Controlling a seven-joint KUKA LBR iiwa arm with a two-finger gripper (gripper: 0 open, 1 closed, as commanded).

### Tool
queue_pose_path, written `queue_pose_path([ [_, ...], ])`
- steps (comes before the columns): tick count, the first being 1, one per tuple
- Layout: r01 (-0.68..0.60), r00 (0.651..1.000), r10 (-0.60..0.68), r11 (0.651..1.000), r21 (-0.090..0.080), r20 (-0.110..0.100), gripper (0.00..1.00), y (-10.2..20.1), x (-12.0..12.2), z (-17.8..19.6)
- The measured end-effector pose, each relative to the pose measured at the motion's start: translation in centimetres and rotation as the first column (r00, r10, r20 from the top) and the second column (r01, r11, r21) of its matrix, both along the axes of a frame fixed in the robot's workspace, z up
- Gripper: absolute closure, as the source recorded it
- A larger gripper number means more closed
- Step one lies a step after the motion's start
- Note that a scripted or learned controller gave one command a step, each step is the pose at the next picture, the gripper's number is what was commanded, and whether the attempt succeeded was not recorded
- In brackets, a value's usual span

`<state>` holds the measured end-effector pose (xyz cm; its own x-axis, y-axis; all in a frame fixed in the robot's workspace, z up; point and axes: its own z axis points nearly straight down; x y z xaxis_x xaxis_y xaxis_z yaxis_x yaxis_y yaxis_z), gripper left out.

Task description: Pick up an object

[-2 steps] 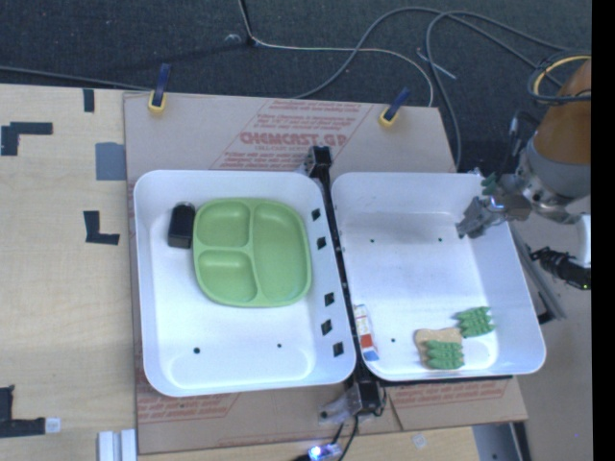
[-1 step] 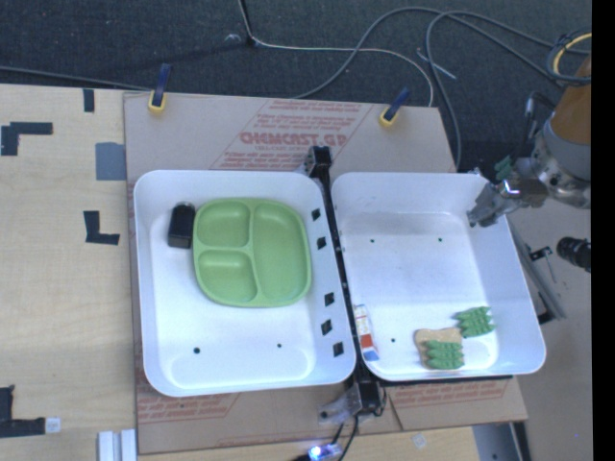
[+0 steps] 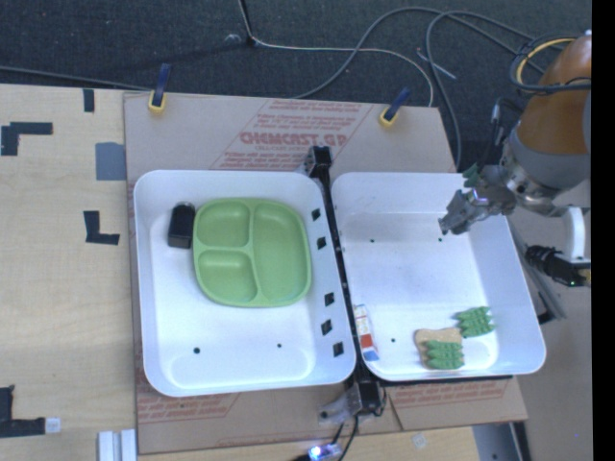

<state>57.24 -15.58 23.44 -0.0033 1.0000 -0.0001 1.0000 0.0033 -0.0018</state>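
In the right bin (image 3: 500, 257), small objects lie near the front right corner: a green ridged piece (image 3: 474, 321), and a tan piece with another green piece (image 3: 440, 348) against it. A small red, white and blue box (image 3: 363, 331) rests along the bin's left wall. My gripper (image 3: 459, 213) hangs over the upper right part of the right bin, well away from these objects, with nothing seen between its fingers. The left bin (image 3: 163, 353) holds a green divided plate (image 3: 253, 252) and a small black block (image 3: 181, 226) beside it.
A black clip-studded divider (image 3: 332, 267) runs between the two bins. The bins sit on a cardboard sheet (image 3: 279, 133) held by yellow and blue clamps. Cables trail across the dark floor behind the bench.
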Motion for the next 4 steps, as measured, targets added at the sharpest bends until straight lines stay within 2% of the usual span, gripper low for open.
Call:
queue_pose_path([
  [2,-0.002,1.000,0.002,1.000,0.001,0.001,1.00,9.4,0.6,1.1],
  [3,-0.002,1.000,0.002,1.000,0.001,-0.001,1.00,14.5,0.2,-0.4],
  [4,-0.004,1.000,0.004,1.000,0.001,0.000,1.00,19.7,-0.6,0.0],
])
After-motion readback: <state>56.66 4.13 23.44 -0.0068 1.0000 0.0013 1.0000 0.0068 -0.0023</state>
